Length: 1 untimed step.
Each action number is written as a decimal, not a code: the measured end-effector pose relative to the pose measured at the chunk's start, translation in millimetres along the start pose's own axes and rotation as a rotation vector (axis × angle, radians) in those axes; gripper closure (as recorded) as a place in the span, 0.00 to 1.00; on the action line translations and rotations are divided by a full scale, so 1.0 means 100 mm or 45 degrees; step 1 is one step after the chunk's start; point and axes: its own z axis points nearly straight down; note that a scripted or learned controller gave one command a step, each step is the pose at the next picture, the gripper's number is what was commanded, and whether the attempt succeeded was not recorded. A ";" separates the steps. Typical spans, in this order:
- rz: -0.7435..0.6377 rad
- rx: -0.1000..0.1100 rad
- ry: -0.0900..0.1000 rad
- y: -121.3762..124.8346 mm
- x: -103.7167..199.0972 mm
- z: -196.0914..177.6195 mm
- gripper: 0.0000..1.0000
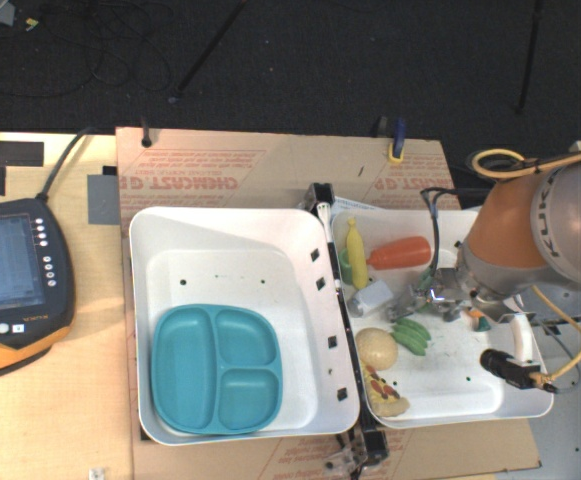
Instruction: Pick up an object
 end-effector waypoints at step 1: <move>0.001 0.000 -0.001 -0.40 0.03 0.00 0.00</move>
